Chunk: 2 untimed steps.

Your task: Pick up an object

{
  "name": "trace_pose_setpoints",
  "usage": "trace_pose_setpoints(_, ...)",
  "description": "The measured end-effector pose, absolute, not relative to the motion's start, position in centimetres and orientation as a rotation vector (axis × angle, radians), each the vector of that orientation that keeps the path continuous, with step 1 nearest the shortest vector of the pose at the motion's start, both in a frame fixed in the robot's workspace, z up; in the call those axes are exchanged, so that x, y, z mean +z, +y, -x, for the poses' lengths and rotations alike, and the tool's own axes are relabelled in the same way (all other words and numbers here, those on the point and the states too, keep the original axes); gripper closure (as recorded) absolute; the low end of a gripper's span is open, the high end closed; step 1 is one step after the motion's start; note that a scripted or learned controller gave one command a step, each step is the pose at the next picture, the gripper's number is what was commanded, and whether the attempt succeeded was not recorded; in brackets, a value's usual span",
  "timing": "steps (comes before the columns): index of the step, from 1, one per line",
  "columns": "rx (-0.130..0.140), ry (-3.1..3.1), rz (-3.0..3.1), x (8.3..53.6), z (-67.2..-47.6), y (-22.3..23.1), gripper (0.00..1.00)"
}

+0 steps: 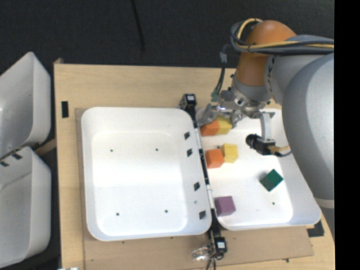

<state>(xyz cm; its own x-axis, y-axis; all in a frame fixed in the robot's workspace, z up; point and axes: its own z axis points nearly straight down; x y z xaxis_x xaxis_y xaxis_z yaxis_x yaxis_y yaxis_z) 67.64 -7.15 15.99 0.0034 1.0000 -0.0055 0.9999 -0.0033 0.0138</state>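
Note:
My gripper (221,116) hangs at the far left corner of the right bin (281,212), under the orange wrist band. Directly below it lie an orange block (209,129) and a yellow block (224,126), side by side and touching. The gripper body covers their upper edges, and I cannot tell whether either one is held. A second orange block (214,158) and a second yellow block (230,153) sit together a little nearer. A green block (271,180) lies to the right and a purple block (224,205) near the front left corner.
The left bin (140,173) stands beside the right one, their rims meeting at a divider with black clips (198,167). The grey arm (304,117) overhangs the right bin's right side. A black cable end (256,143) hangs beside the gripper.

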Motion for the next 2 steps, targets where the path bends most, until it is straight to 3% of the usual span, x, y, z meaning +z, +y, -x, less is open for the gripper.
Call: trace_pose_setpoints(2, -0.011, 2.199, -2.221, 17.27, -67.58, -5.58, 1.00)
